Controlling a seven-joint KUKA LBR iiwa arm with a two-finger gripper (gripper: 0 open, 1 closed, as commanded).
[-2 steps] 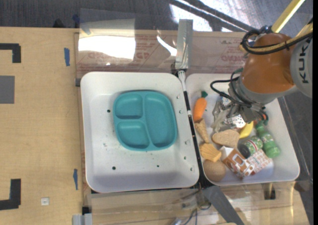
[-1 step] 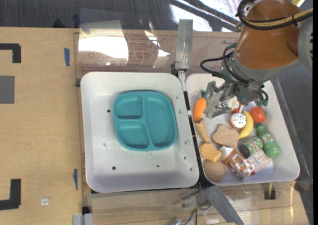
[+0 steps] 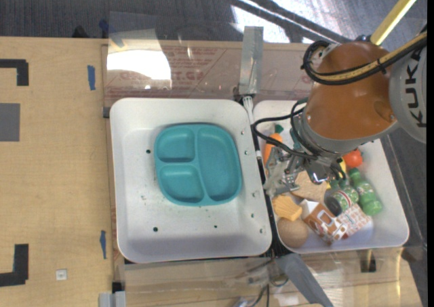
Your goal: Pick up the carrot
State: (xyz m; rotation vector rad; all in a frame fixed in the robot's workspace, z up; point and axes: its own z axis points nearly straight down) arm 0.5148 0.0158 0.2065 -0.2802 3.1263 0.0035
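The carrot [image 3: 274, 141] is a small orange piece with a green end, lying near the left wall of the right bin [image 3: 393, 231] at its far side. My gripper [image 3: 290, 171] hangs low in that bin, just right of and nearer than the carrot. The big orange wrist band [image 3: 349, 95] covers much of the bin's far half and part of the carrot. Nothing can be made out in the gripper.
The left bin [image 3: 129, 224] holds a teal divided plate [image 3: 199, 163]. Crowded in the right bin are a yellow cheese wedge [image 3: 288, 210], a tan round item [image 3: 293, 232], a red-white carton [image 3: 333, 223], a green can [image 3: 341, 198], a green bottle [image 3: 367, 195] and a red-orange piece [image 3: 352, 159].
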